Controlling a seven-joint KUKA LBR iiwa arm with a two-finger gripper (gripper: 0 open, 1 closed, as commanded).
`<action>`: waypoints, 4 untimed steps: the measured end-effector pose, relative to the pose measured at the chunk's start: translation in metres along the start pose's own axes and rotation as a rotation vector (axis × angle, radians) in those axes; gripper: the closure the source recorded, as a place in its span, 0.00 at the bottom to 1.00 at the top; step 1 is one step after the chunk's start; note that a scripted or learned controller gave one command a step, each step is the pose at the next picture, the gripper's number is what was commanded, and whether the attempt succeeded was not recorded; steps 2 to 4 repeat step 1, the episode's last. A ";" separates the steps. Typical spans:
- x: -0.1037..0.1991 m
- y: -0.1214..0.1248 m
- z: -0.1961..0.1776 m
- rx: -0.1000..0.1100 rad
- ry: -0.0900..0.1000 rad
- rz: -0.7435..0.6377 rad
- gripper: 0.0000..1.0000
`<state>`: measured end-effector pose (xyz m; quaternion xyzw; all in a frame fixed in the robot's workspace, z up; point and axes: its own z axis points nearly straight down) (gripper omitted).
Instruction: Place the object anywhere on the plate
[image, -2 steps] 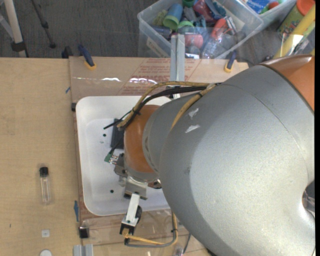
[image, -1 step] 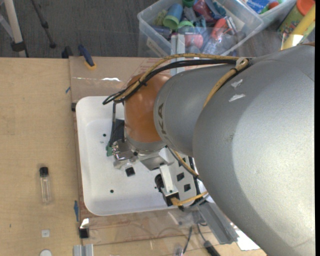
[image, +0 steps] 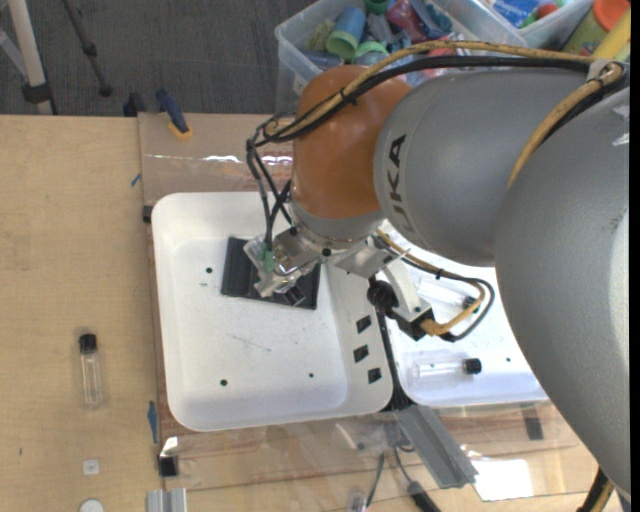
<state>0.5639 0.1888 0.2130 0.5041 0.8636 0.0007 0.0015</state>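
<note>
I see the claw (image: 278, 268) low over the dark plate (image: 240, 268) in the left bin (image: 200, 330); can't tell its state from here. A clear vial with a black cap (image: 447, 368), likely the object, lies in the right bin (image: 500, 385), well apart from the plate.
</note>
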 end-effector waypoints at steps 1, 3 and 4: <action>0.041 -0.043 0.107 0.005 0.003 0.169 1.00; 0.041 -0.043 0.107 0.005 0.003 0.169 1.00; 0.041 -0.043 0.107 0.005 0.003 0.169 1.00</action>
